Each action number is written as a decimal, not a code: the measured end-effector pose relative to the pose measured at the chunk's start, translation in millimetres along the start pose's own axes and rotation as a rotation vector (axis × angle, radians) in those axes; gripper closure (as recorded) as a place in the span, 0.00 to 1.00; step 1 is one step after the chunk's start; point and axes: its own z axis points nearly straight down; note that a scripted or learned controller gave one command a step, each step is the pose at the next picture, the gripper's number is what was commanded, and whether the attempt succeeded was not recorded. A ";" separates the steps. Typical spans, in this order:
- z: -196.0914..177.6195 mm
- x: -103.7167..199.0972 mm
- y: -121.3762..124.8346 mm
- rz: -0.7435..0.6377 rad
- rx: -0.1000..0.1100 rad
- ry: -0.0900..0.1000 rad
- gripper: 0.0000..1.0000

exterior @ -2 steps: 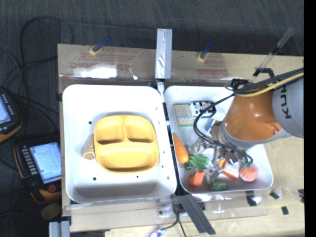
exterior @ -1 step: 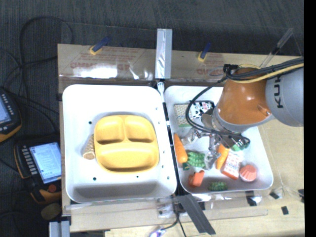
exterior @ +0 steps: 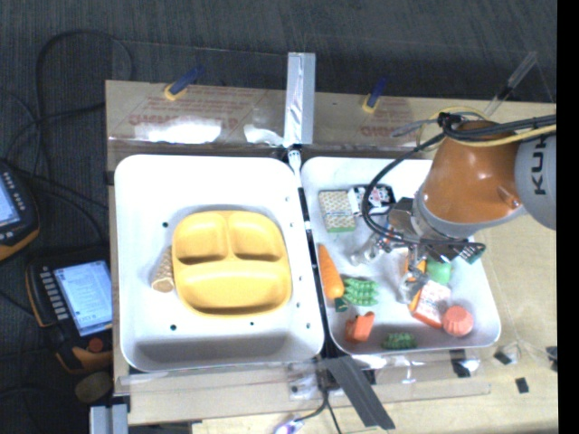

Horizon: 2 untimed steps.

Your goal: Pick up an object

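Hanging low over the right bin [exterior: 488, 283], the gripper [exterior: 418, 265] sat among crowded toys; finger spacing could not be told. Nearest lay an orange-and-white block [exterior: 429, 302], a green piece [exterior: 439, 271] beside it. Risk: clutter deflecting the grasp, closing on nothing.

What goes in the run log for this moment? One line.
arm: over right bin | claw: low among toys, grasp unclear | carrot: at left wall | yellow tray: left bin
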 end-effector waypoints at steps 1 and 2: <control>2.4 -51.5 -61.9 -0.239 -0.003 0.001 0.00; -0.5 34.3 -13.5 -0.130 -0.001 0.003 0.00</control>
